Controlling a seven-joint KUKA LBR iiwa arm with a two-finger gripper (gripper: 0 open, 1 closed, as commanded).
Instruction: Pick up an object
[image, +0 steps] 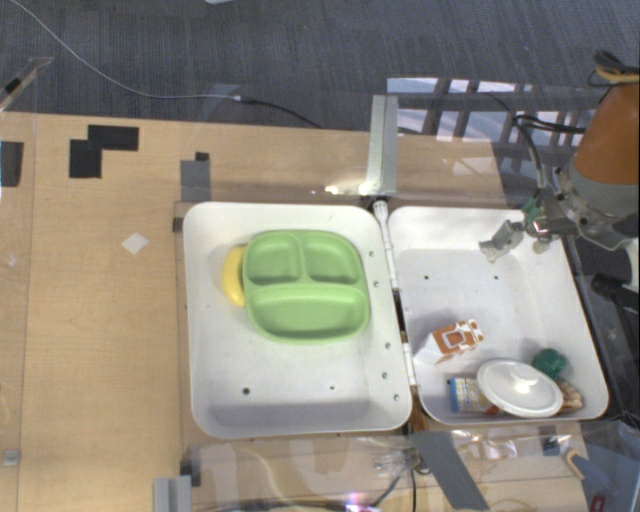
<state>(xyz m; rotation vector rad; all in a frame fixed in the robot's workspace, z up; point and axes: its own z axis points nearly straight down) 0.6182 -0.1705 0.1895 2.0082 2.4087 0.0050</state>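
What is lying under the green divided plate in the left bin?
A yellow object pokes out from under the left edge of the green plate, in the left bin. The rest of it is covered, so its full shape cannot be told.

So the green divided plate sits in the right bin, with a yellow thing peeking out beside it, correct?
Not quite. The camera view shows the green divided plate in the left bin, not the right one. The yellow thing does peek out beside it, at the plate's left edge.
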